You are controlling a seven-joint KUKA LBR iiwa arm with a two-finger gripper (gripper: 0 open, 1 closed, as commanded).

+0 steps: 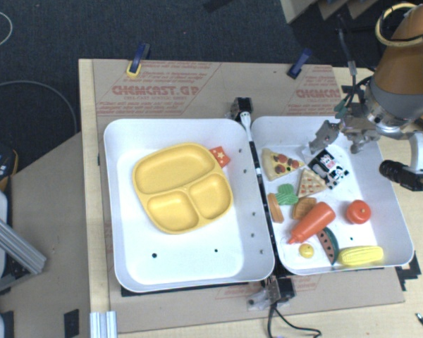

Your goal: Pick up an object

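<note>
My gripper (338, 141) hangs over the back of the right bin (395, 189), open, with nothing between its fingers. Just in front of it lies a small black-and-white toy (329, 167). Toy food fills the bin. A pizza slice (280, 163) lies at the back left and a tan wedge (311, 183) sits beside the black-and-white toy. Nearer the front are a green piece (287, 194), a carrot (311, 222), a red tomato (358, 211) and a corn cob (359, 256).
The left bin (120, 210) holds a yellow divided plate (182, 187), with a small red-orange block (220, 156) at its back right corner. A sausage (275, 208) and a watermelon slice (328, 243) also lie in the right bin. The bins' shared wall (257, 182) runs between them.
</note>
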